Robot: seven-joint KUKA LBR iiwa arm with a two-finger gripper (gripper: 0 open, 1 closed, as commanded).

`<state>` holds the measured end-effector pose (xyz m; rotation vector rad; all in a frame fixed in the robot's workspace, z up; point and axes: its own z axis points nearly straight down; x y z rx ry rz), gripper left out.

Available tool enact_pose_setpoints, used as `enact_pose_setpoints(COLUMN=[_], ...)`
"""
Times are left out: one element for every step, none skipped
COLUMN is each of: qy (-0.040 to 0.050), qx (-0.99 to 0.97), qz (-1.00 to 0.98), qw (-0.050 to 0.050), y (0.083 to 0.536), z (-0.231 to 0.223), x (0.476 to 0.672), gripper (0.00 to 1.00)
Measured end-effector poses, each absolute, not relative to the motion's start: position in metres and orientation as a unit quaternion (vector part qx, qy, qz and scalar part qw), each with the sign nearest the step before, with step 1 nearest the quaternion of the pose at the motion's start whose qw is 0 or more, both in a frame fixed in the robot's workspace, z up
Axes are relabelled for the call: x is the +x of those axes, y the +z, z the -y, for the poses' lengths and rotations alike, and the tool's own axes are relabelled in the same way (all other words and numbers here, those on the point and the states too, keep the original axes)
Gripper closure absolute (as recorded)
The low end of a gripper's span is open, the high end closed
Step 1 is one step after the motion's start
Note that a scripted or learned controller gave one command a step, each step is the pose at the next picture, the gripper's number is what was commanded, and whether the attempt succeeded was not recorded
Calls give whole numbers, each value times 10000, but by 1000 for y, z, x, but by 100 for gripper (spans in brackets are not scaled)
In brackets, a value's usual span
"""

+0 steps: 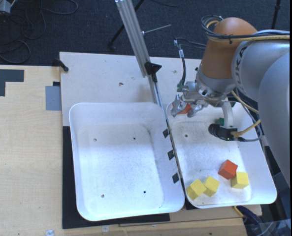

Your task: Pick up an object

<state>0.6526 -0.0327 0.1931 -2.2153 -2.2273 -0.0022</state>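
My gripper [185, 107] hangs over the far left part of the right bin [264, 193], close to the divider between the bins. A small orange-red piece [186, 109] shows between its metal fingers, lifted off the bin floor, so the gripper is shut on it. At the near end of the right bin lie an orange-red block [228, 169] and three yellow blocks [196, 188] [211, 185] [240, 180]. The two leftmost yellow blocks touch each other.
The left bin [86, 200] sits beside the right one, with black clips [170, 154] along the shared rim. A slanted aluminium post [136, 38] rises behind the bins. A black cable fitting [221, 131] hangs off the arm over the right bin.
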Motion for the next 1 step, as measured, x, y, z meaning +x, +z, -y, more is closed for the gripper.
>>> enact_pose_setpoints(qy=[16], qx=[-7067], qz=[7075], qw=[21], y=[189], z=[24], x=[649], gripper=[100])
